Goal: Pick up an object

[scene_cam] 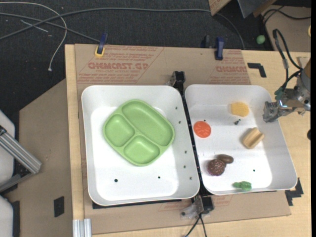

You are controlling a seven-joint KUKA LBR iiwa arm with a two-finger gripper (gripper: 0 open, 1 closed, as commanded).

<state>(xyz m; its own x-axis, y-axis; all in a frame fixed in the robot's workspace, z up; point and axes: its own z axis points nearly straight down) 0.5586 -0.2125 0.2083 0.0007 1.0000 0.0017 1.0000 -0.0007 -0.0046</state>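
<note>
we see the gripper (272, 111) at the right bin's (276, 179) right rim; whether it is spread we cannot tell; the tan block (252, 138) lies just below-left, long axis slanted.

Cardboard-topped bench (74, 132) (red printed lettering along the far edge), bearing two shallow white bins side by side, touching at the middle: left bin (98, 181), right bin (276, 174). Blue clamp (101, 44) and a second blue clamp (219, 48) gripping the far edge.

Green divided plate (139, 132) lying in left bin (94, 181), blue clamps (102, 43) gripping cardboard upper frame, cables (34, 21) trailing upper left
</note>
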